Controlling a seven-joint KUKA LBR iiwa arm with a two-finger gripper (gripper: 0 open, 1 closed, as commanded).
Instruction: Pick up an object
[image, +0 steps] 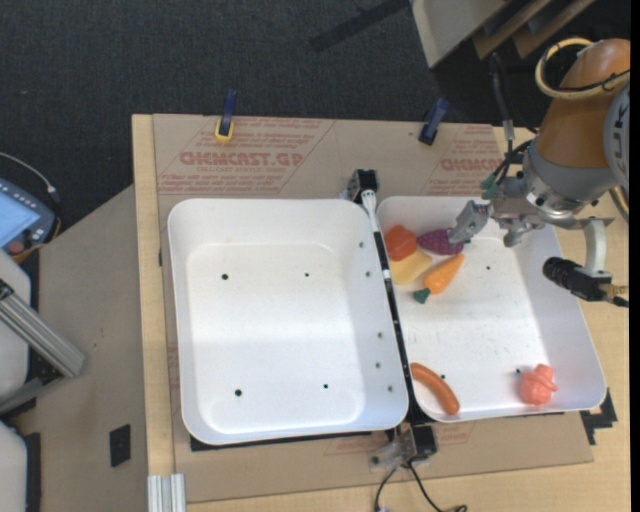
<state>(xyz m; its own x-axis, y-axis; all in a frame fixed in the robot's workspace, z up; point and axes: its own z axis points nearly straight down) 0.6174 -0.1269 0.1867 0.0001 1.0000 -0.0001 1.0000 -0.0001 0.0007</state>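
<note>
**Reaching into the crowded corner of the right bin**

The hand (468, 226) hovers over the far left corner of the right bin (560, 330), and whether it is open or closed cannot be told from this slant. Nothing shows between its tips, so no object is held yet.

Taking the carrot (443, 274) as the landmark: a purple piece (436, 240) lies just beyond it, directly under the hand; a yellow piece (409, 267) touches it on the left; an orange-red piece (400, 242) sits beyond the yellow one, against the bin wall. Well away from the carrot, toward the near rim, lie a sausage (436, 388) and a pink-orange toy (538, 385), each alone.

The purple piece looks the likely target. To do this well, the descent should be straight down and centred on it, with the closing line set across its narrow side. The neighbours crowd close, so a tip landing on the carrot or the yellow piece could push the cluster and spoil the grasp. A lift should be slow, confirming the piece comes along.
</note>
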